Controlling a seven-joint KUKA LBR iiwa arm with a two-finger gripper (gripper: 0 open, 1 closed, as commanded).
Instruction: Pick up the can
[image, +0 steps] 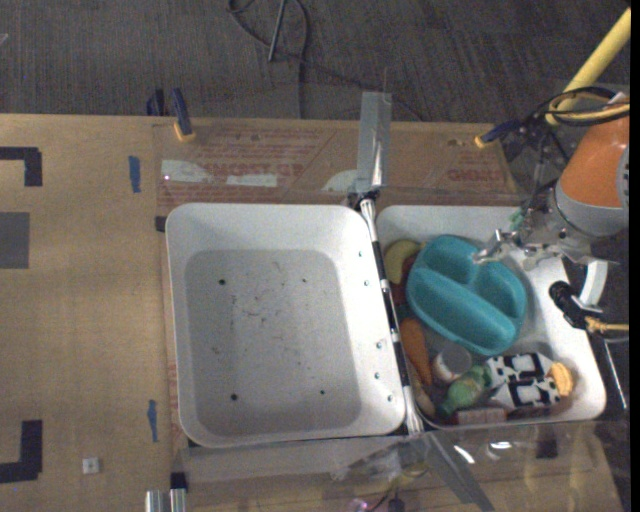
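Beside the matt wooden bench (80, 330), both smooth white plastic bins (190, 240) look faintly glossy, the right one holding a matt teal plastic tray (465, 295).

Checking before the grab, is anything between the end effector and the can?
Yes. The teal divided tray lies between the end effector, at its upper right rim, and the can, which sits just below the tray's lower edge among toys.

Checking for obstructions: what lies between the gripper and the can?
In the camera view, the teal divided tray lies between the gripper and the can.
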